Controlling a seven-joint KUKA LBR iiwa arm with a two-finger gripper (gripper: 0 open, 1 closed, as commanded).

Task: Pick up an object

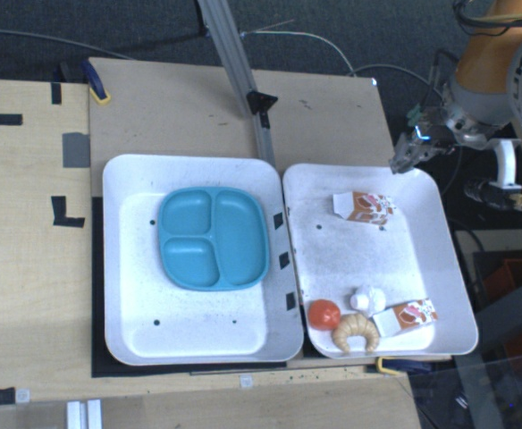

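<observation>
The right bin (pixel 422 248) holds a small carton (pixel 365 207) near its far side. At its near edge lie a red tomato (pixel 324 313), a croissant (pixel 357 331), a small white object (pixel 366 298) and a second carton (pixel 407 316). My gripper (pixel 406 156) hangs over the bin's far right corner, above and to the right of the far carton, with nothing visibly between its tips. The grey arm with its orange band (pixel 489 56) reaches in from the upper right.
The left bin (pixel 127 239) holds a blue divided plate (pixel 214 238). A grey metal pole (pixel 234 56) slants across the bench behind the bins. Cables run along the dark floor at the top.
</observation>
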